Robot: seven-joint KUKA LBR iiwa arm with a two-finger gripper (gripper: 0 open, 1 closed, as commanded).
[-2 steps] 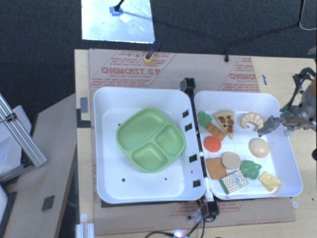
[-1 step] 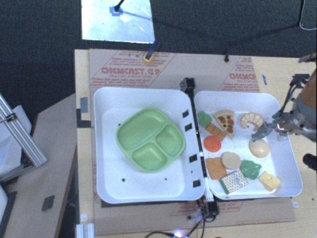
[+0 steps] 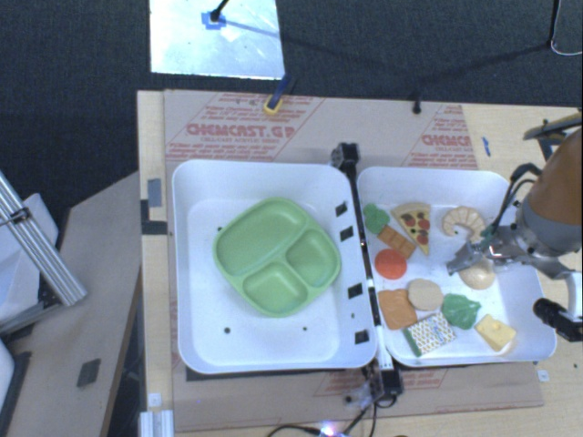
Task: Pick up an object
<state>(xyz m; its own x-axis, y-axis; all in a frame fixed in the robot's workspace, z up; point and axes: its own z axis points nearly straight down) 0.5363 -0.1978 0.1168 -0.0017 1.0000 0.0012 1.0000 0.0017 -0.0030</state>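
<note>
Camera view: two white bins side by side on the bench. Left bin (image 3: 196, 335) holds a green divided plate (image 3: 277, 257) and nothing else I can make out. Right bin (image 3: 510, 188) holds the toy food: green veg piece (image 3: 375, 218), pizza slice (image 3: 414, 222), croissant (image 3: 463, 219), red tomato (image 3: 391, 263), orange bread slice (image 3: 397, 308), tan round cookie (image 3: 424, 293), green leafy piece (image 3: 461, 311), checked packet (image 3: 430, 334), yellow cheese wedge (image 3: 496, 332).

Arm comes in from the right, low over the right bin's right half. Gripper (image 3: 469, 259) sits just below the croissant, tip pointing left and slightly down. A pale egg-like object (image 3: 479, 278) lies right at the gripper, touching or just under its lower finger, on the side toward the near wall. Cannot tell if the fingers are spread or closed, metal parts blur together. No item is visibly between them, so no hold claimed.

Key relation: nearest candidate is the pale egg-like object, directly below the tip in the picture; croissant is just above it. The egg-like object looks roundish, no clear long axis. Likely step: closing in for a pick, nothing lifted yet. Risk: tip lands between the two items and grabs neither.
</note>
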